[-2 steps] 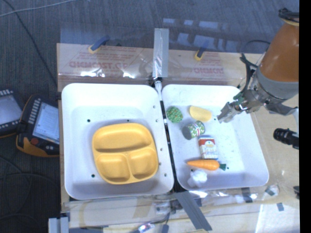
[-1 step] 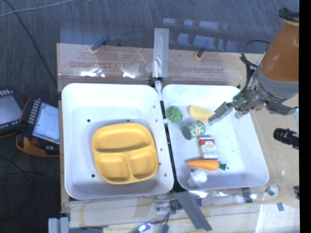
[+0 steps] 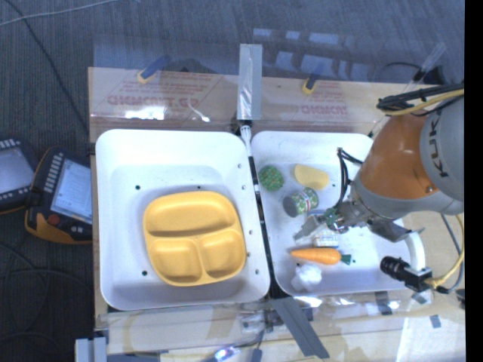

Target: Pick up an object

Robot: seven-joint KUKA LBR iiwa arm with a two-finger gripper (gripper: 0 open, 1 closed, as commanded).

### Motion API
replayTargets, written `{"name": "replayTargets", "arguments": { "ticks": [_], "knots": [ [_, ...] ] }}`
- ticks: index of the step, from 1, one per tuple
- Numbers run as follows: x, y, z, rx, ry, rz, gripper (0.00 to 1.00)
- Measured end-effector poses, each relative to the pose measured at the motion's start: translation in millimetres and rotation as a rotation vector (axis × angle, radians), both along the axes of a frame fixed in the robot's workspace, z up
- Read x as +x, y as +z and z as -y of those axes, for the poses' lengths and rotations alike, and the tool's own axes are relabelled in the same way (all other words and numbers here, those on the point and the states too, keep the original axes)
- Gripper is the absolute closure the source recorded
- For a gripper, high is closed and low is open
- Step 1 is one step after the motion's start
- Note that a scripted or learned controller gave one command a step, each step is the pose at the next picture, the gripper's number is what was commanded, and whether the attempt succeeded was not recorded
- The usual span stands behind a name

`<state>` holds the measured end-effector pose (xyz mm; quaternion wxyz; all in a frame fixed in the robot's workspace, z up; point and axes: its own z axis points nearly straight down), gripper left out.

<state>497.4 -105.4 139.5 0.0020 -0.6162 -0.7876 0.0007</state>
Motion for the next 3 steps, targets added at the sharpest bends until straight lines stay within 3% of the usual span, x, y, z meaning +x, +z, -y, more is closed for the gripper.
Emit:
{"name": "replayTargets", "arguments": {
  "ticks": [1,2,3],
  "knots": [
    [69.9,-45.0,7.6,-0.007,0.028,0.024,0.00],
    [73.6,-31.3,9.5,-0.012,0.027,0.038,1.00],
    [110.9,174.0,-51.0,-0.003,0.136,0.005,1.00]
  ]
}}
